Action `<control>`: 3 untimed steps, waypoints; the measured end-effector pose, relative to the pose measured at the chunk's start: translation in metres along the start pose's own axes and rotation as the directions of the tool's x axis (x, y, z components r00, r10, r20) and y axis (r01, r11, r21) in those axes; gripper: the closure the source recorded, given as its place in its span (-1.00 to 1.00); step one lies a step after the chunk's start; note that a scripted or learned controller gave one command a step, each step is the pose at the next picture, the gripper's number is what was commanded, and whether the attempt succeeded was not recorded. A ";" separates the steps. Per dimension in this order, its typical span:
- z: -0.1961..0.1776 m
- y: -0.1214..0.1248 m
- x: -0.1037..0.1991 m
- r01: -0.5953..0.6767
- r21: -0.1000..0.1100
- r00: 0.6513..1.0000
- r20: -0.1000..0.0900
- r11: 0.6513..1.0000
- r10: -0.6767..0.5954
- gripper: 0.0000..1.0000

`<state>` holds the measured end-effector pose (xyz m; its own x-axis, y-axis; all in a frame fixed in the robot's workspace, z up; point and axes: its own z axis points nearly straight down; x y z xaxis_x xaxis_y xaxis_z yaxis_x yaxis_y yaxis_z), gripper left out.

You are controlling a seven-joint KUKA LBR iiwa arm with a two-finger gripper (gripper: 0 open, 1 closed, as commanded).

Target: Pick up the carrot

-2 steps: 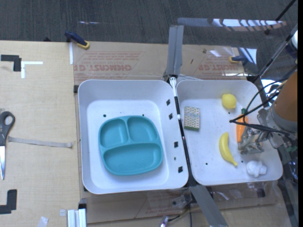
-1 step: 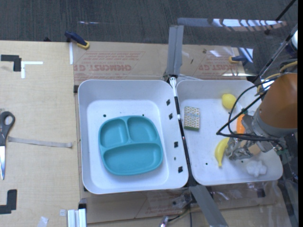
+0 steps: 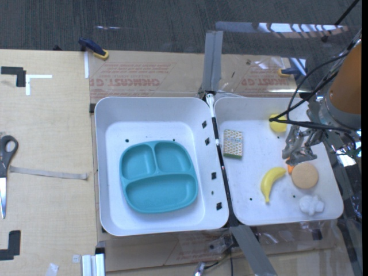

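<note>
Peeking beneath claw (image 3: pixel 298 154), carrot (image 3: pixel 291 168)

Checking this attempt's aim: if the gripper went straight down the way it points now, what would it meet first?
Probably the small orange carrot, a sliver of which peeks out just under the two-finger gripper, beside the round tan bread roll. Depth is hard to judge from this slanted view, so it may graze the roll instead.

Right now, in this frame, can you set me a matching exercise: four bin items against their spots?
Things:
1. teal divided plate
2. banana
3. patterned sponge
4. white fluffy ball

Places:
A. right bin, near corner on the arm's side
B. left bin, middle
C. right bin, by the divider wall
D. right bin, middle, left of the round tan item

Pairs: 1-B, 2-D, 3-C, 4-A
</note>
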<state>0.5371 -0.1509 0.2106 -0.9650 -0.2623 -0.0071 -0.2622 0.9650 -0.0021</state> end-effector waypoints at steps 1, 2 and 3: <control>0.047 -0.032 0.049 0.258 -0.003 0.966 -0.003 0.966 -0.258 1.00; -0.097 -0.049 0.013 0.451 0.000 0.892 0.002 0.892 -0.451 1.00; 0.118 -0.039 0.034 0.624 -0.004 0.782 -0.001 0.782 -0.624 1.00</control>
<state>0.5156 -0.1976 0.0928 -0.5908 -0.8068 -0.0034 -0.8068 0.5908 -0.0025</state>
